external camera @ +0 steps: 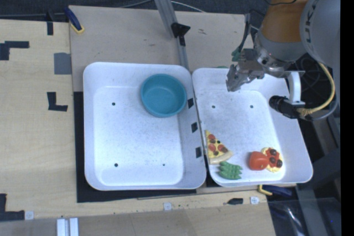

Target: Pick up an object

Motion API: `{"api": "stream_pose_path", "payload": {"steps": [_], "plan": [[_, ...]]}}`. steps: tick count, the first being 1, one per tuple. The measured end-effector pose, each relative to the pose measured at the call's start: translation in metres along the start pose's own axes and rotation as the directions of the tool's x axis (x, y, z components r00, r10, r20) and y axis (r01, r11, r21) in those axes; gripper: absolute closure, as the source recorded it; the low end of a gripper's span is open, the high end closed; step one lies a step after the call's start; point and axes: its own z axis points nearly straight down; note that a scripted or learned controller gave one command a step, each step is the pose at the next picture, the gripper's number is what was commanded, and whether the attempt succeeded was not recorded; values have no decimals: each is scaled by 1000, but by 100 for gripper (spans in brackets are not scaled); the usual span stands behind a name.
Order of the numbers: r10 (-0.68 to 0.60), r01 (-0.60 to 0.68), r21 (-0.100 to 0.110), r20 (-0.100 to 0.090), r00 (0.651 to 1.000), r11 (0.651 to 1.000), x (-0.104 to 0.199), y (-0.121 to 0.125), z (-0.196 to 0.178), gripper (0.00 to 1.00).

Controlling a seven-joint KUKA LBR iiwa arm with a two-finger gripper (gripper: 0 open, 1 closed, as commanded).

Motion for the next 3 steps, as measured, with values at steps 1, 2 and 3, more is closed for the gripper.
{"api": "stream_pose_path", "payload": {"steps": [1,2,3], "plan": [[-1,1,0,0,1000,1000,55,15,-5,100],[-1,1,1,0,1000,1000,108,18,8,100],[-1,1,0,0,1000,1000,156,25,4,100]]}}
